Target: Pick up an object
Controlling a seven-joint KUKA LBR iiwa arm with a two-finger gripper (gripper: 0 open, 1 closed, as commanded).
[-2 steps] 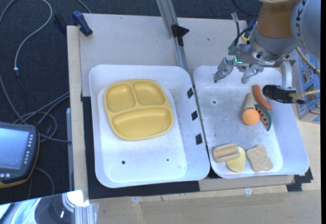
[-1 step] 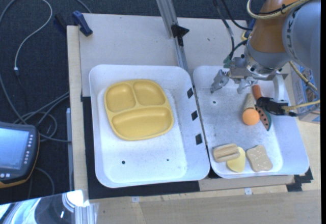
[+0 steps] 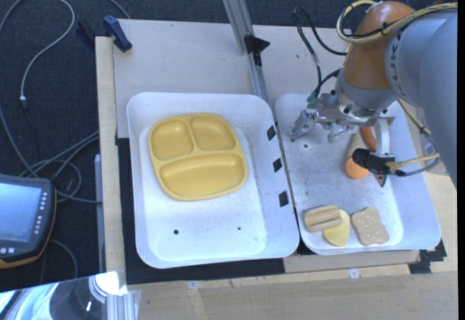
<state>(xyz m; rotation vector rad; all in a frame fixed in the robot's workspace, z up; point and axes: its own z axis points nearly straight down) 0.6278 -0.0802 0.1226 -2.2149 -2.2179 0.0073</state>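
1. The robot arm [image 3: 407,42] reaches in from 3 o'clock and hangs over the right bin [image 3: 320,180].
2. Its gripper [image 3: 320,122] sits near the top of that bin, at about 12 o'clock in it. Whether it is open or closed cannot be told.
3. Nothing is seen in its grip, so the pick looks not yet done.
4. Things to pick lie in the right bin: an orange toy [image 3: 356,168] at 3 o'clock, and a bread roll [image 3: 322,217], a yellow wedge [image 3: 336,236] and a cracker [image 3: 369,226] at 6 o'clock.
5. The left bin [image 3: 211,238] holds a yellow divided plate [image 3: 197,155].
6. Next, the gripper likely must move over one toy, then go down.
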